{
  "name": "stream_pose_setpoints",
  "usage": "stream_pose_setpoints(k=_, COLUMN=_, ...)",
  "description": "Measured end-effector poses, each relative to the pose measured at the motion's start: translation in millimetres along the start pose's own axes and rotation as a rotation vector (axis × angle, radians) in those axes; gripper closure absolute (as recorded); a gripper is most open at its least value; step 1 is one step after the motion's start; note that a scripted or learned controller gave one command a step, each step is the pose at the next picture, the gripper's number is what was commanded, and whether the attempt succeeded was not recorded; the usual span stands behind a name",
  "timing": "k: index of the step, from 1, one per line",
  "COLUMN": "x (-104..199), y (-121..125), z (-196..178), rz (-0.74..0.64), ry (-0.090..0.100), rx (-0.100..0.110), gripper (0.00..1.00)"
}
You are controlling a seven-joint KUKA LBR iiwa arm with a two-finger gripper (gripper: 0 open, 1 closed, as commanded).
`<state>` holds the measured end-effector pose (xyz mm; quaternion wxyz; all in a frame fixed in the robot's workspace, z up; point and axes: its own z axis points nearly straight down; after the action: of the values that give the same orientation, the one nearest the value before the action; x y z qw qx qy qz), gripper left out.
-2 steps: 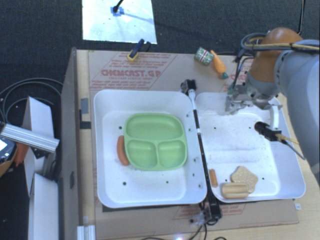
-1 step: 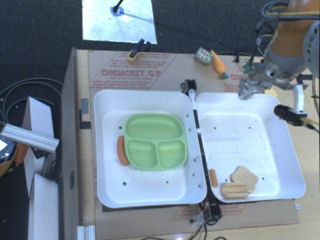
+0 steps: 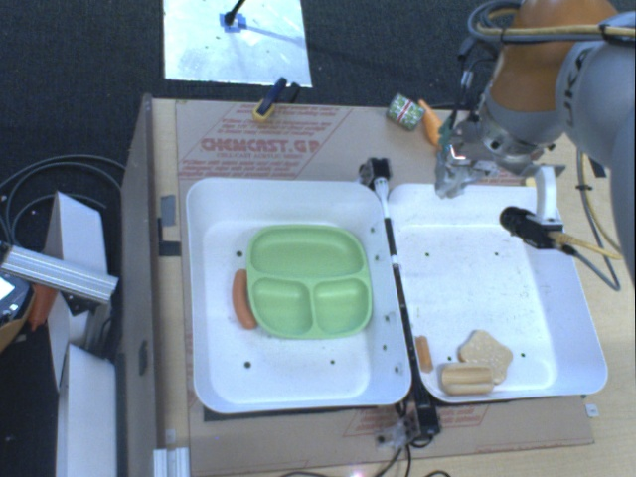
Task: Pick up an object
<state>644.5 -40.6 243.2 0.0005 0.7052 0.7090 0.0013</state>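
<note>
1. Hovering at the far edge of the right bin (image 3: 571, 311), near its view-left corner, is the gripper (image 3: 452, 181), pointing down.
2. Claw state: can't tell whether it's apart or together; it's small and blurred at this angle.
3. Arm (image 3: 556, 58) comes in from view's right, w/ the orange band above the wrist, over the bench's far-right part.
4. Task objs, right bin: all three sit at the near side, well apart from the gripper.
   - toast piece (image 3: 487, 350), pale and flat, lying near the bin's near wall.
   - tan roll (image 3: 467, 378), lying on its side, touching the toast piece's near edge.
   - small orange piece (image 3: 424, 353), just beside the wall shared w/ the other bin, to view-left of the roll.
5. Task objs, left bin (image 3: 288, 381):
   - green plate (image 3: 308, 281), three compartments (one wide at the far side, two smaller at the near side), flat, approx. mid-bin.
   - sausage (image 3: 240, 299), orange-brown, lying along the plate's view-left edge, touching it or very nearly so; can't tell which.
6. Both bins rest side by side on a cardboard sheet (image 3: 298, 142) w/ red print.
7. On the cardboard beyond the bins: a green can (image 3: 405, 110) on its side w/ an orange item (image 3: 430, 125) just beside it, both near the gripper but outside the bin.
8. Further view-left, at the cardboard's far edge: a yellow-and-black clip (image 3: 271, 100).
</note>
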Motion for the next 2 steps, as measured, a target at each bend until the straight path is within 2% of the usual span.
stream_pose_setpoints(k=1, x=85, y=13, z=-3, rz=0.000, ry=0.000, rx=0.000, gripper=1.00)
stream_pose_setpoints(k=2, x=143, y=25, z=17, rz=-0.001, ry=0.000, rx=0.001, gripper=1.00)
